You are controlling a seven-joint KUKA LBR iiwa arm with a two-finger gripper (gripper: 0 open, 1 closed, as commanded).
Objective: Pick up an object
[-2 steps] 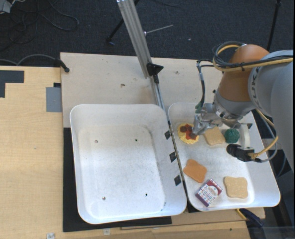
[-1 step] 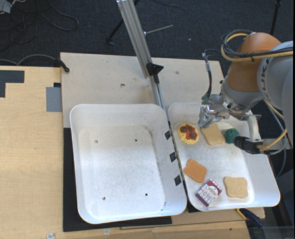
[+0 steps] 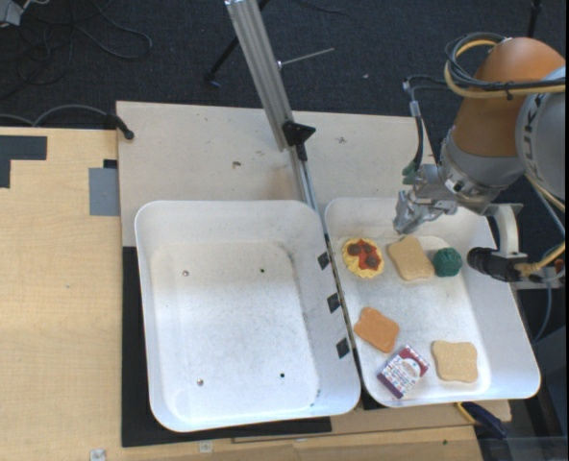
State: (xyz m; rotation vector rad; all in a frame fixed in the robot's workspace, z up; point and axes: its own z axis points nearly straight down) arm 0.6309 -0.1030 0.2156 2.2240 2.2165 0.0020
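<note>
Grey claw above tan bread slice, grip state unclear

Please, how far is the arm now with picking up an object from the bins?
Done: the tool has reached the right bin and sits at the far edge of the tan bread slice. In hand: nothing visibly lifted; whether it grips cannot be told. Left: grasp and raise one. The pizza piece, green ball, orange piece, packet and toast lie in the bin.
</note>
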